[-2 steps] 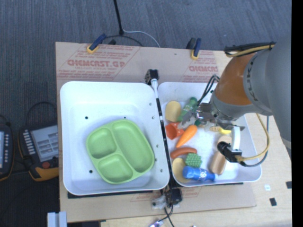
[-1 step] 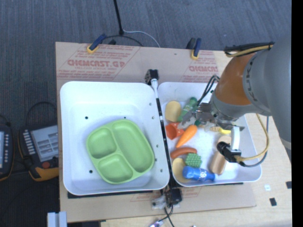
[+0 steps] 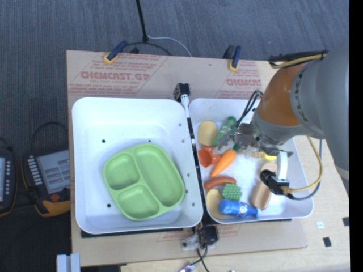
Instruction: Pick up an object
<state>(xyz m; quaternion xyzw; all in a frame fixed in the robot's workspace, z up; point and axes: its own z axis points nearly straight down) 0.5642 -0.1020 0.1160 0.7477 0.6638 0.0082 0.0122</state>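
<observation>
A green divided plate was seen lying in the left bin. In the right bin, toy foods were crowded together: a yellow piece, an orange carrot, a red sausage, a green block and a blue bottle. The gripper was lowered above the carrot; whether its fingers were apart could not be told.

Dark grey carpet floor; brown cardboard sheet over bench, evenly lit
</observation>
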